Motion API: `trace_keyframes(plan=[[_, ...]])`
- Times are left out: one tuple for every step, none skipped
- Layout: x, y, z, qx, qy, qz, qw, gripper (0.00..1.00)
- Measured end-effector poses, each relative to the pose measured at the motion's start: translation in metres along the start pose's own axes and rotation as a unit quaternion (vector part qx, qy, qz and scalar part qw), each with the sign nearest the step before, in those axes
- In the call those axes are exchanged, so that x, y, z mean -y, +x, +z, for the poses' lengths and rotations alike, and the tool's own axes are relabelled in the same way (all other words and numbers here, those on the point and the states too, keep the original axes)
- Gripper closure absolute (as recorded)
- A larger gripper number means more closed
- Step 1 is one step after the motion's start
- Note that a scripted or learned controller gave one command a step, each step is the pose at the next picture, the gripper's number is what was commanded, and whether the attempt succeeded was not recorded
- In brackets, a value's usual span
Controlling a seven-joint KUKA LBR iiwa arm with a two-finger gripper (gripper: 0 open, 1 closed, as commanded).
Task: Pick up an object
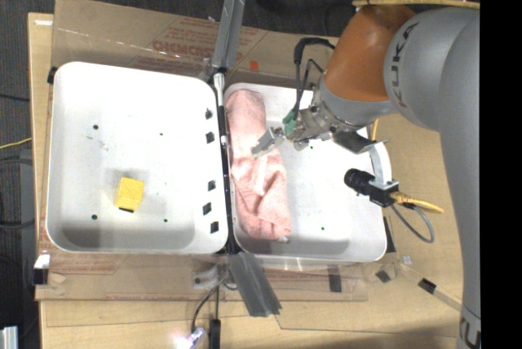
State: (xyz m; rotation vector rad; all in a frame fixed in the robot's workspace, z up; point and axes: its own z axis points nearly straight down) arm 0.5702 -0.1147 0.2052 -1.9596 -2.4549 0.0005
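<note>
Two white bins sit side by side on the bench. The left bin (73, 94) has a small yellow block (130, 194) lying low and left of its middle, alone, well apart from everything else. The right bin (351, 237) has a pink cloth (257, 176) bunched lengthwise along its left wall, from near the top edge down almost to the bottom edge.

The arm (408, 54) comes in from the right w/ its wrist over the upper part of the right bin. The gripper (281, 135) sits over the upper half of the cloth, at its right edge; a grey finger (263, 147) pokes out toward the cloth and looks close to or touching the fabric, but height above it is hard to judge from this angle. Can't tell if the gripper is spread or pinched; the wrist and its own body hide that.

Progress, as a judgement: approach looks done, i.e. the tool is at the likely target, the cloth. Nothing is visibly held and the cloth lies flat in the bin, not lifted. Left to do: close on a fold of cloth, then lift it clear of the bin. The block is untouched and looks like the other option if the cloth try fails.
</note>
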Motion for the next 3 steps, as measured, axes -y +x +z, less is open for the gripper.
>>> trace_keyframes(plan=[[-0.033, -0.054, 0.113, 0.001, -0.001, -0.079, 0.9969, 0.0], [-0.033, -0.054, 0.104, 0.0, 0.001, -0.081, 0.9967, 1.0], [-0.055, -0.02, -0.005, 0.0, 0.001, 0.034, 0.9994, 1.0]])
